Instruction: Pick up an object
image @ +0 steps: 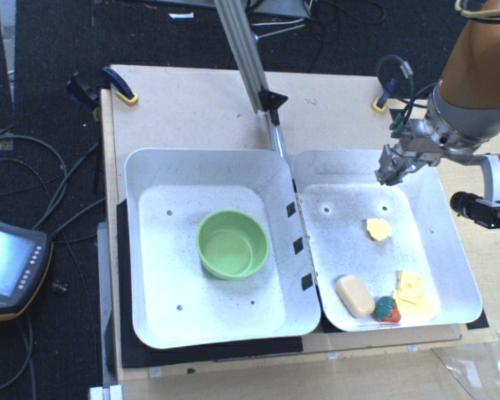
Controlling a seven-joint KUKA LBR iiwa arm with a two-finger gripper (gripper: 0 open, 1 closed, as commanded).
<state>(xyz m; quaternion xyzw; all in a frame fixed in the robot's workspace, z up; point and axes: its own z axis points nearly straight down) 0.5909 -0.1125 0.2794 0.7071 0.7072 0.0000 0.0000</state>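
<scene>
Since the end effector [392, 173] hangs over the far edge of the right bin [450, 248] w/ nothing seen under or in it, you're at the approach step: no object picked yet. Whether it's open or closed I can't tell from this angle; the tip is dark and small, so check that before you commit.

Nearest candidate is the small yellow piece [378, 229], below the end effector in the view, i.e. toward the near rim, and a bit to its left. It sits alone on bare bin floor, so it's prob. the cleanest target. Further on in the same direction, at the near rim, lie the beige oblong block [355, 295], the red-and-green strawberry-like toy [387, 309] touching or just beside it, and the yellow cheese-like slab [412, 290] next to that. That cluster is crowded; a descent there risks nudging neighbours.

Advice:
- Go for the lone yellow piece first.
- Centre over it before you descend, not during.
- It looks low and irregular, so come down close to the bin floor, and close slowly.
- Lift straight up; confirm it's actually between the tips before you call it a pick.

The green bowl [232, 244] sits well off to the left in the other bin [150, 223]; ignore it.
</scene>
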